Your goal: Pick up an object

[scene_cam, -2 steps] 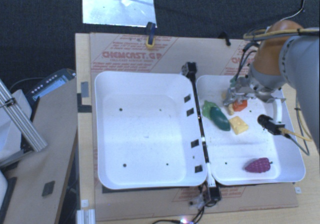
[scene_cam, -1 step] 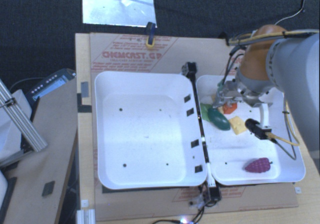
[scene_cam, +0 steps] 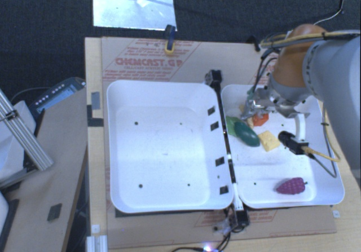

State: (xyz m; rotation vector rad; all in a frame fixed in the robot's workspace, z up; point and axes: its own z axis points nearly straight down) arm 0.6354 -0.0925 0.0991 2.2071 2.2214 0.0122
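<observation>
White left bin (scene_cam: 163, 149): bare floor, open room throughout. Brown board (scene_cam: 152, 59) beneath both bins. Right bin (scene_cam: 327, 189): green object (scene_cam: 246, 132), yellow piece (scene_cam: 269, 141) and orange piece (scene_cam: 260, 120) clustered near its upper left; magenta object (scene_cam: 290, 186) apart, lower right. Gripper (scene_cam: 256, 107) over cluster.

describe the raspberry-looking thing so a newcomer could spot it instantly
Look at the right bin, the one under the arm. The berry lies alone near its front edge. It is magenta and bumpy, unlike the smooth green piece and yellow block farther back.
</observation>
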